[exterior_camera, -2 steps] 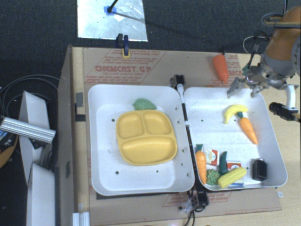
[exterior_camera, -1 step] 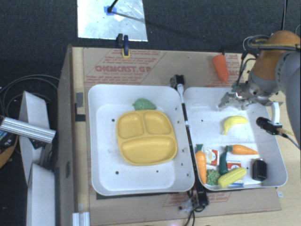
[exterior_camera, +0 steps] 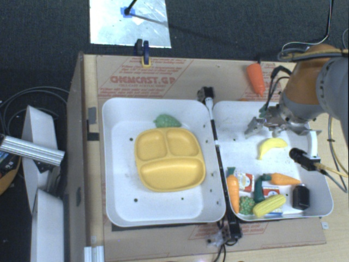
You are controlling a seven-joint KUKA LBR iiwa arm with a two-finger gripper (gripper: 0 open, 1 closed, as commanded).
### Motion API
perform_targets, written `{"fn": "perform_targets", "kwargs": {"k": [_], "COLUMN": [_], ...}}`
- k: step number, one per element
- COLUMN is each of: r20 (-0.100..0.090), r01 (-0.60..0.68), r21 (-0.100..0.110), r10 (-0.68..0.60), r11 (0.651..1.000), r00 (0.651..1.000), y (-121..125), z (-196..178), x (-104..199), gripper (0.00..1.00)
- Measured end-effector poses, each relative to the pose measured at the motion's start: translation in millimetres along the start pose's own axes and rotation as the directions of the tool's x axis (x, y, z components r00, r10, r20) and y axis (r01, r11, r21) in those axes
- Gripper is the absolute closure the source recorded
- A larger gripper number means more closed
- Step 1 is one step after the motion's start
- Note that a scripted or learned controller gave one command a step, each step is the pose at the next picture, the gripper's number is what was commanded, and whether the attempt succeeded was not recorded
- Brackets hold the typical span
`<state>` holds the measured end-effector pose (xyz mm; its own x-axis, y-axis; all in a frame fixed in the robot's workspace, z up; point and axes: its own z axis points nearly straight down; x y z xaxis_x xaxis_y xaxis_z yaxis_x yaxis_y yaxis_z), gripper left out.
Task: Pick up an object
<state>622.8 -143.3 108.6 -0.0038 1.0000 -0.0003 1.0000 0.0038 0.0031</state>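
My gripper (exterior_camera: 265,126) hangs over the upper middle of the right bin (exterior_camera: 234,113), open, with nothing between its fingers. A yellow toy banana (exterior_camera: 271,146) lies on the bin floor just below and to the right of it, apart from the fingers. Along the bin's front edge sit a carrot (exterior_camera: 233,192), a second carrot (exterior_camera: 284,179), a corn cob (exterior_camera: 267,204), a green broccoli piece (exterior_camera: 246,205), a red and white packet (exterior_camera: 248,181) and a black block (exterior_camera: 300,196).
The left bin (exterior_camera: 117,146) holds a yellow divided plate (exterior_camera: 169,160) with a green leaf toy (exterior_camera: 167,121) behind it. An orange carrot (exterior_camera: 254,76) lies on the cardboard behind the right bin. The arm (exterior_camera: 313,89) and its cables cross the right side.
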Motion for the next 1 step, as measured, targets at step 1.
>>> {"fn": "perform_targets", "kwargs": {"k": [1], "r20": [0.0], "r01": [-0.002], "r21": [0.002], "r10": [0.002], "r11": [1.0], "r00": [1.0], "y": [-37.7], "z": [0.0], "x": [-9.1], "gripper": [0.0]}}
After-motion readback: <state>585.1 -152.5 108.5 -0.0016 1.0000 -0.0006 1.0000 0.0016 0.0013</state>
